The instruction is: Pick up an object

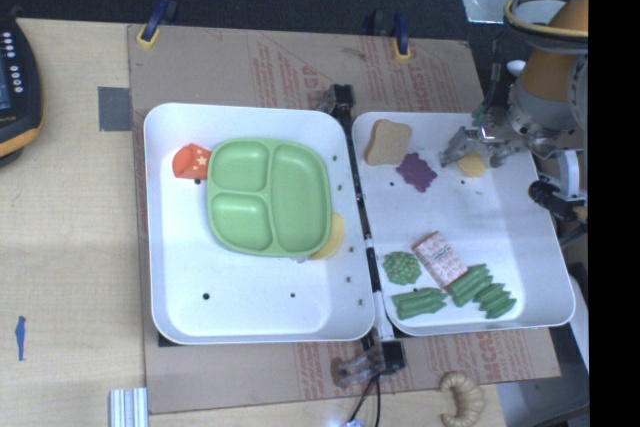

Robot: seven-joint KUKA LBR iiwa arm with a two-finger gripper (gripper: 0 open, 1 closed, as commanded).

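My gripper hangs over the back right part of the right bin, its fingers spread apart and open. A small yellow piece lies just below and between the fingertips; it is not clamped. Left of it lie a purple piece and a slice of toast. Near the bin's front sit a green broccoli floret, a red and white packet and two bunches of green beans.
The left bin holds a green divided plate, a red piece with a star at its left, and a yellow disc partly hidden beneath the plate. A black divider separates the bins.
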